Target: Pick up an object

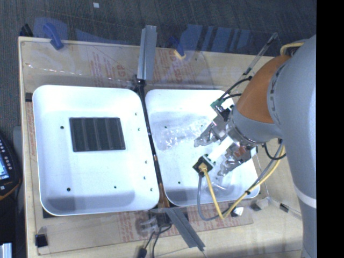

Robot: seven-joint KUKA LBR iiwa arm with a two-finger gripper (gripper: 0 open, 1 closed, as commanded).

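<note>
A dark grey ribbed rectangular block (97,134) lies flat in the left bin (51,190), in its upper middle. In the right bin (180,198), a crumpled clear plastic piece (180,130) rests near the centre. My gripper (213,155) hangs low over the right half of that bin, just right of the clear plastic. Its two metal fingers (204,139) stand apart and open, with only white bin floor between them. The grey arm with its orange band (258,93) covers the bin's right wall.
A yellow cable (212,195) with a small black and yellow plug loops from the wrist over the right bin's front edge. A metal divider bar (146,52) stands behind the gap between the bins. Another bracket (183,231) lies at the front.
</note>
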